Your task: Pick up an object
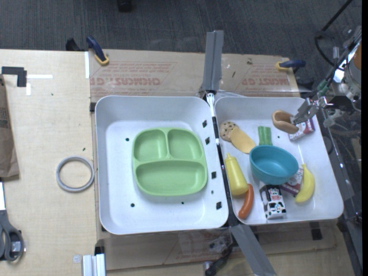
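The table (40, 131) spans the frame, pale wood at left and a cardboard sheet (149, 73) under the upper edge of the two bins. The left bin (112, 154) sits at centre and holds a green divided plate (169, 161), lying flat in its middle. The right bin (325, 203) lies just beside it at centre right, the two rims touching along a shared edge.

Contents of the right bin, by size: a blue bowl (273, 163) upright near the middle; a yellow squeeze bottle (235, 176) lying along the left wall; a banana (306, 184) to the lower right of the bowl, its upper end touching a red-and-white packet (293, 184) that shows from under the bowl's rim; a yellow flat piece (244, 141) above the bottle, next to a brown speckled cookie (228, 130); a black-and-white carton (274, 202) at the lower edge; a red-orange sausage (246, 202) between bottle and carton; a green stick (264, 135) above the bowl; a tan curved item (283, 119) at upper right, beside a pink-and-white packet (305, 129).

The arm enters at the upper right of the frame. The gripper (303, 115) stands over the upper right corner of the right bin, tips right beside the tan item and the pink-and-white packet. Whether the jaws are apart or together cannot be told; nothing is visibly held.

On the table at left: a grey ring (75, 173), a brown paper bag (7, 137) at the edge, scissors (10, 240) at lower left.
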Controlling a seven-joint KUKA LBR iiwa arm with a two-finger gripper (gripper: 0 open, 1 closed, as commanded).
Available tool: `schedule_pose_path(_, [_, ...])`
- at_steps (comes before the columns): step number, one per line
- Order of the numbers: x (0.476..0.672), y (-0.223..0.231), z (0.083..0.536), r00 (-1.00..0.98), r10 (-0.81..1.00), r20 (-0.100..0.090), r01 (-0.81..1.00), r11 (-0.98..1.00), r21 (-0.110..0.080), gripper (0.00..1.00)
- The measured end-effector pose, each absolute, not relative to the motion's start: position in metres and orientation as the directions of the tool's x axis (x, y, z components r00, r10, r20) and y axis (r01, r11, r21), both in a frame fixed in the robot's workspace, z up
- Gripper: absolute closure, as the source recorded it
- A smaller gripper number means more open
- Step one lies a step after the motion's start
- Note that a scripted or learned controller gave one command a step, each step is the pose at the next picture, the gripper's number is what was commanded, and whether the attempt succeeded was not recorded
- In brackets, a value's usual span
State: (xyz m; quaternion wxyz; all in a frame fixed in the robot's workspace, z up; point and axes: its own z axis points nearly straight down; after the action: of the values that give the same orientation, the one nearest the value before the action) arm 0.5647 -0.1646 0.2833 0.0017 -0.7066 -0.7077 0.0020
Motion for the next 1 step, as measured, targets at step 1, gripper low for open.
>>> schedule_pose_path(1, [0.4777,-0.1586,0.1486,0.119,0.993,0.0,0.993,-0.119,-0.004,0.0])
